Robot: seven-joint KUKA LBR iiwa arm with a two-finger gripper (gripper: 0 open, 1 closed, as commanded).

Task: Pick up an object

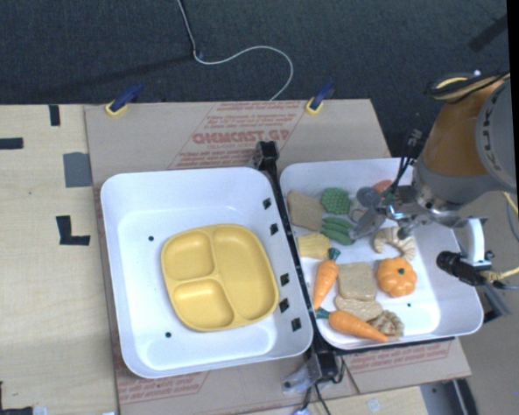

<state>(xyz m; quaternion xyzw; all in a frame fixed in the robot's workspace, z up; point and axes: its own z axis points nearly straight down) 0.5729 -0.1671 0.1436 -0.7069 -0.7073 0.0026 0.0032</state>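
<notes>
We see the gripper low in the right bin, just above the orange pumpkin and beside the green pods, presumably lowered to grab one; its grasp we cannot tell.

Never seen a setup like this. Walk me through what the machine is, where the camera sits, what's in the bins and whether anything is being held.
One camera looks down at a slant on a bench with two shallow white bins. The machine on the right is a robot arm, grey with an orange band, ending in a two-finger gripper that grabs things. The left bin holds a yellow divided plate. The right bin holds toy food: two carrots, a small pumpkin, bread slices, green vegetables and others. The gripper is low over that pile, but it is too small and dark to tell if it holds anything.
</notes>
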